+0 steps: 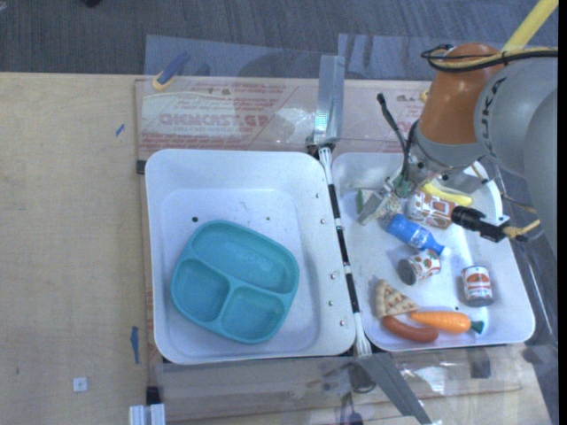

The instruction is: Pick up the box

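Note:
A red and white box (pixel 432 210) lies in the right bin (pixel 514 326), near its back, partly under the arm's wrist. A smaller red and white carton (pixel 428 263) sits near the bin's middle. My gripper (pixel 384 204) hangs low over the back left part of this bin, just left of the larger box and beside a green item (pixel 361 204). Nothing can be seen held in it. The orange band (pixel 454 96) and grey arm cover the bin's back right corner.
The right bin also holds a blue bottle (pixel 414 234), a yellow banana (pixel 448 193), a grey stone-like piece (pixel 406 272), a can (pixel 477 285), a pizza slice (pixel 390 299), a carrot (pixel 443 320) and a sausage (pixel 409 329). A teal divided plate (pixel 234 280) lies in the left bin (pixel 168 184).

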Controlling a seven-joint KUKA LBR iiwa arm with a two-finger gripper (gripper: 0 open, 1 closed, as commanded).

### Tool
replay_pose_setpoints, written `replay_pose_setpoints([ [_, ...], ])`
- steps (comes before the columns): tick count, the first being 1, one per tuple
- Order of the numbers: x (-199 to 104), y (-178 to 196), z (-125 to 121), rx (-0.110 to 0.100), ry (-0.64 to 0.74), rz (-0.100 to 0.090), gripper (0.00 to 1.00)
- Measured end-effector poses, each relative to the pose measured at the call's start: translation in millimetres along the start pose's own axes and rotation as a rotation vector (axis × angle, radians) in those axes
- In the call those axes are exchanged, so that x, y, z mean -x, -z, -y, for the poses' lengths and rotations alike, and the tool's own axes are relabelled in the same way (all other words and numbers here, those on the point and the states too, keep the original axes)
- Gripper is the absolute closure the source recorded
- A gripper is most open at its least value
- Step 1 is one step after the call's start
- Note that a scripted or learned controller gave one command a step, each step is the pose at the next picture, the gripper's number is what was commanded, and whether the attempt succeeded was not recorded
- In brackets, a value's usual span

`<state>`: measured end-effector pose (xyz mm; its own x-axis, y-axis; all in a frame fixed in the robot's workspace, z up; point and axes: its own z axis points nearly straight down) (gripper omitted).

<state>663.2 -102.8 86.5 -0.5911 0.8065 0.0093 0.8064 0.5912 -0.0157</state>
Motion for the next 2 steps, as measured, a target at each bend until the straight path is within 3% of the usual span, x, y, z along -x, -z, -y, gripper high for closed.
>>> replay_pose_setpoints([
  [1,1,11,-2,0.007,0.003,0.007,1.0],
  [2,-63,100,-49,0.02,0.012,0.013,1.0],
])
